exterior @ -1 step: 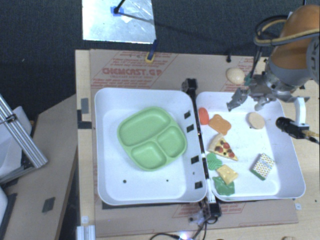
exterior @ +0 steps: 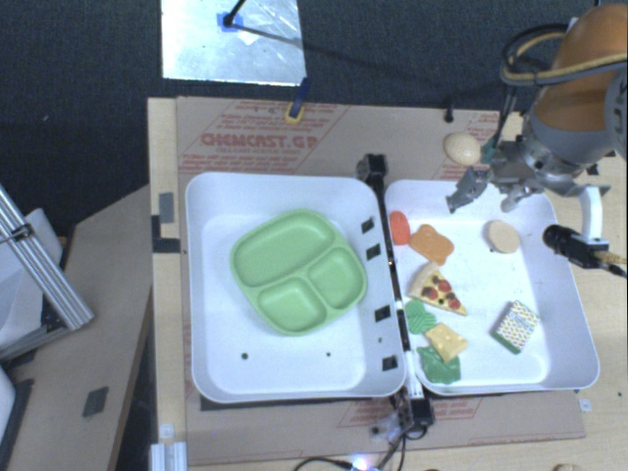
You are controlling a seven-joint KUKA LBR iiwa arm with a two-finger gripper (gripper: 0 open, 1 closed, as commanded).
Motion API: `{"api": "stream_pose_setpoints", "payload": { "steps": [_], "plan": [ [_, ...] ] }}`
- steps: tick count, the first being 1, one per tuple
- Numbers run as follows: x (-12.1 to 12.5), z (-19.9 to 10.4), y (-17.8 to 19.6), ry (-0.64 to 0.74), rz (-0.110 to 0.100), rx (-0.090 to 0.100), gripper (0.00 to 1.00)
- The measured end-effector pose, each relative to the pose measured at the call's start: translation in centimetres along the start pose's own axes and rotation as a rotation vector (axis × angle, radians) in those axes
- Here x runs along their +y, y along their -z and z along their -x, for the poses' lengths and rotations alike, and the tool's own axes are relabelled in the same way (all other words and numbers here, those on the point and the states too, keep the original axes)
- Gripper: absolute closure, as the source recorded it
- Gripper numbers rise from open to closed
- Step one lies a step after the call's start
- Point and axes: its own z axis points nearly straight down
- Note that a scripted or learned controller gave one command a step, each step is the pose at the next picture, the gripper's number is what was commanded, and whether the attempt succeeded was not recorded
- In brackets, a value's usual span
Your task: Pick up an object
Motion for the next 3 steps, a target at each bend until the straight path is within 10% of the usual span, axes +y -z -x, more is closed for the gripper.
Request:
{"api": "stream_pose_setpoints", "payload": {
  "steps": [3],
  "plan": [
    [-0.4, -0.4, -16.1, -0.002, -0.002, 0.001, 0.0]
  ]
}}
